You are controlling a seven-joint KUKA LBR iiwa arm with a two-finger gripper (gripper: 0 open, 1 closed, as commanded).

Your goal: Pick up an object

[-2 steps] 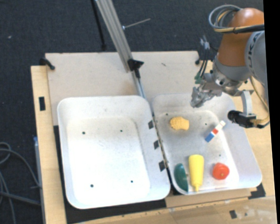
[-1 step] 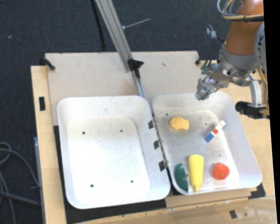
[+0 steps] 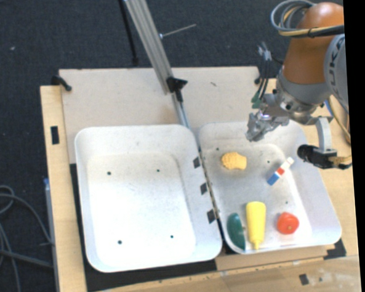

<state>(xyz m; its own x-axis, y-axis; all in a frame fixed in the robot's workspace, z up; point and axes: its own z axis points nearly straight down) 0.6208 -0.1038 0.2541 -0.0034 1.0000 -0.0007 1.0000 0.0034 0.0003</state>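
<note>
**Gripper poised over crowded bin, nothing yet in hand**

The arm [image 3: 309, 48] reaches in from the right, its gripper [image 3: 257, 128] hanging above the far end of the right bin [image 3: 311, 227]. Whether the gripper stands wide or narrow cannot be told from this slanted view; no object is seen in it. The likeliest target, a yellow lump [image 3: 234, 161], lies on the bin floor near the gripper, toward the divider between the bins. A red-white-and-blue stick [image 3: 281, 171] lies to the right of it, apart from the lump. Along the near wall sit a green piece [image 3: 235, 228], a yellow bottle [image 3: 256, 223] just beside it, and a red ball [image 3: 287, 223] a little apart. The left bin [image 3: 142, 194] lies alongside.

The risks look plain enough. The lump appears rounded and uneven, so a descent off its centre could nudge it aside or let it squirt out as the gripper closes. It also lies near the bin's left wall, where a gripper could catch the rim. Should the program choose the bottle instead, the green piece hard against it may block one side of the grasp. The ball could simply roll away at a touch.
</note>
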